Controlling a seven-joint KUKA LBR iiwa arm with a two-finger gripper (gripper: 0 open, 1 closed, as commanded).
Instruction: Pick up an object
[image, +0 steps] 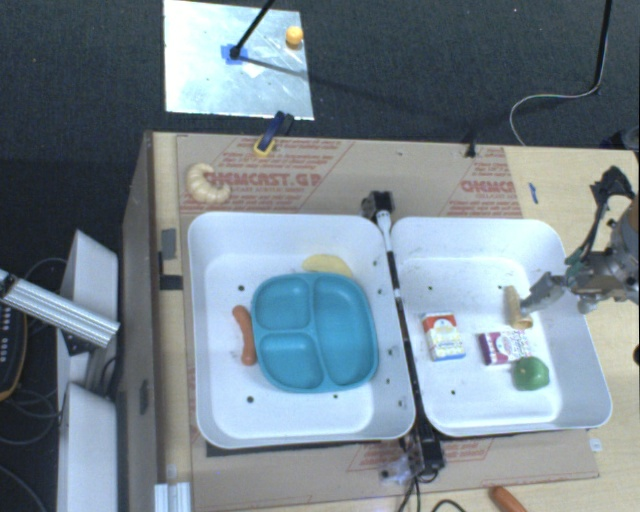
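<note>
Bench seen from above at a slant w/ two shallow white bins side by side. Left bin (215, 300) holds a blue divided tray (314, 332) near its centre; an orange-red sausage-shaped toy (246, 334) lies just left of the tray, and a pale yellow flat piece (327, 264) peeks out at the tray's far edge.

Right bin (470, 245) holds four small things toward its right half: a small carton w/ red and white label (444, 336); just right of it a purple-and-white packet (505, 347); a green round fruit-like toy (531, 373) near the packet's near right corner; a tan stick-shaped piece (515, 306) farther back.

Gripper (542, 292) comes in from the right, over the right bin's right side — its tip sits just beside the tan piece, at that piece's right; can't tell if the claw is wide or narrow, nor whether it touches anything.

Outside the bins, on the cardboard at far left, a cream ridged object (206, 181) lies alone.
</note>
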